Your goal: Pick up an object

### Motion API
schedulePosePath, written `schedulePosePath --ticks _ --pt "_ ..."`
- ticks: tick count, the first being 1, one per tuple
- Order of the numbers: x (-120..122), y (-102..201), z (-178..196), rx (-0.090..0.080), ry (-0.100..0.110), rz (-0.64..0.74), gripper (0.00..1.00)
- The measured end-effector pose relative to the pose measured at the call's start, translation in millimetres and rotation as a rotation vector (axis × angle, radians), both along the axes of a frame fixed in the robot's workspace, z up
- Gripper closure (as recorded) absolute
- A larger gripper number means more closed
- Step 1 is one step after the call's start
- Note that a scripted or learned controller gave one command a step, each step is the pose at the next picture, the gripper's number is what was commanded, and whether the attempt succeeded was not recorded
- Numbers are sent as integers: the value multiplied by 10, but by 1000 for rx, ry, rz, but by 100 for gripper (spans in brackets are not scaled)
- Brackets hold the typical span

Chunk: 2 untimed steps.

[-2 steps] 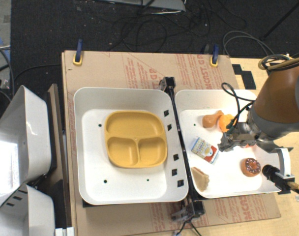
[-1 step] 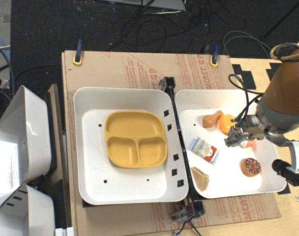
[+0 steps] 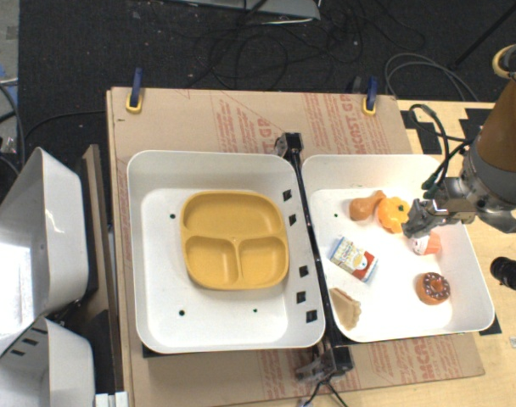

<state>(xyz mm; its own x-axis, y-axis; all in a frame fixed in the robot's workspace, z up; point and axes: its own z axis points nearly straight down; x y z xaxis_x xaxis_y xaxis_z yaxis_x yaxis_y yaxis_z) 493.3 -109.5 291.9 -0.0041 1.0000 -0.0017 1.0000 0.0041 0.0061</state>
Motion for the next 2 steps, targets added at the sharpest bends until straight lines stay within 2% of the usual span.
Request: schedulePosePath --ticks 1,2 --pt "190 480 -83 2 5 4 100" --pt "194 1025 -267 3 8 4 100"
